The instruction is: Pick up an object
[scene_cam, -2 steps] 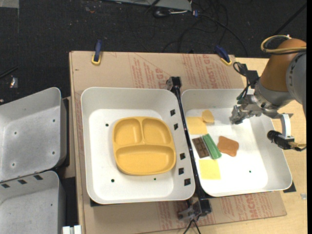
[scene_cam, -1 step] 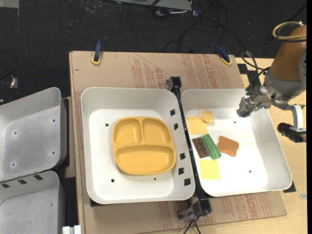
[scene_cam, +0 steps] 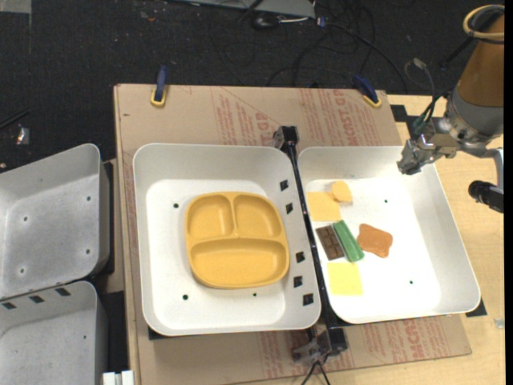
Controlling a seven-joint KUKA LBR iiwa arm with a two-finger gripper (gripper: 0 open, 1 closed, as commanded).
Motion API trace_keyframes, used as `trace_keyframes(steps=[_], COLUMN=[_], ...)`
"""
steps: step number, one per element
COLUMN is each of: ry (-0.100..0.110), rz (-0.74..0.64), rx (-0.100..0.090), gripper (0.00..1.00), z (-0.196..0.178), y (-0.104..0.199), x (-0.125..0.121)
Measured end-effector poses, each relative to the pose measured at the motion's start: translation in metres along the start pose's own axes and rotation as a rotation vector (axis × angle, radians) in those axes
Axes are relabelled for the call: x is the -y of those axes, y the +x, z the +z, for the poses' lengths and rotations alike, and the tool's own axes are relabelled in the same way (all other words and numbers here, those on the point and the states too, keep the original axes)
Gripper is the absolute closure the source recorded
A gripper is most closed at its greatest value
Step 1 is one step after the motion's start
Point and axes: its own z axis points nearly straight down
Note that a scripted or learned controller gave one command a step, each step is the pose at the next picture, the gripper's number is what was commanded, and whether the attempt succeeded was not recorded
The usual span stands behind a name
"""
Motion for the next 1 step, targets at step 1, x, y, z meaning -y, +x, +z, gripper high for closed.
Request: trace_keyframes(steps=[1], ry=[0.005], rz=[0.001], rx=[-0.001], gripper=[1.00], z=[-0.0082], y=[0.0001], x=[-0.0009])
